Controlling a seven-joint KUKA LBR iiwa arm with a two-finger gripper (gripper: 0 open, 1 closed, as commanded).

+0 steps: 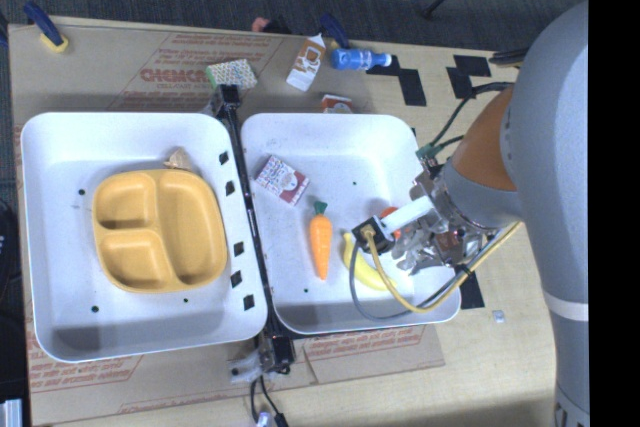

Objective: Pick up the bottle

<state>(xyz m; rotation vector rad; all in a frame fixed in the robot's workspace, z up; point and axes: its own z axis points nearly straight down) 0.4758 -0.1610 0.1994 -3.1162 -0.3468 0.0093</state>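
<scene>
Fingers of the gripper: hidden among wrist hardware and cables, so their opening cannot be told. The gripper hangs low over the right bin at its 4 o'clock corner, above a yellow object. This bin also holds a toy carrot near centre and a small red-and-white packet at 10 o'clock. The left bin holds a yellow divided tray. The bottle, blue, lies outside on the bench, at 12 o'clock from the right bin, beside a small carton.
</scene>
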